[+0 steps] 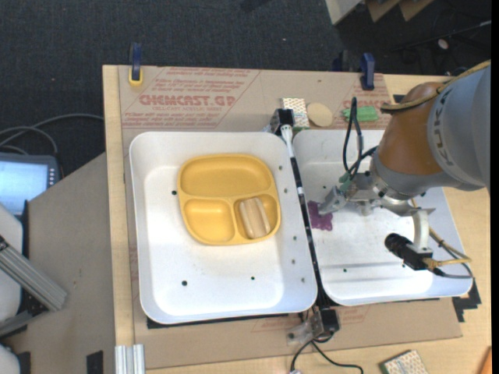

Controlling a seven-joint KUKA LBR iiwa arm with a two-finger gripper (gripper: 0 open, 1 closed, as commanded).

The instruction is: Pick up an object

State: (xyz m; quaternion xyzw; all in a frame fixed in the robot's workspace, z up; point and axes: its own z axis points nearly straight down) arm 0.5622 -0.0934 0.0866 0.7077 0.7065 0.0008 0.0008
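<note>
While the arm point(456, 135) reaches in from the right of the camera view, I read the claw point(332, 202) low over the left part of the right bin point(374, 280). I cannot tell from this view whether the claw is spread or pressed together, and I see nothing held in it.

1. Task thing: a small purple object point(321, 218) lies on the floor of the right bin, close to the wall that bin shares with its neighbour. It sits just beside the claw, on the claw's near-left side. I cannot tell whether the two touch.
2. Left bin point(218, 287): it holds a yellow plate point(226, 176) with three compartments, one wide at the far side and two smaller at the near side. A tan piece point(252, 216) lies in the near-right compartment.
3. Desk point(203, 96): behind the bins, near the far edge, I see a small round beige item point(320, 114) and a green item point(362, 115) beside it. Both rest outside the bins. A blue clamp point(136, 59) grips the far-left edge and another blue clamp point(366, 69) grips the far edge further right.
</note>
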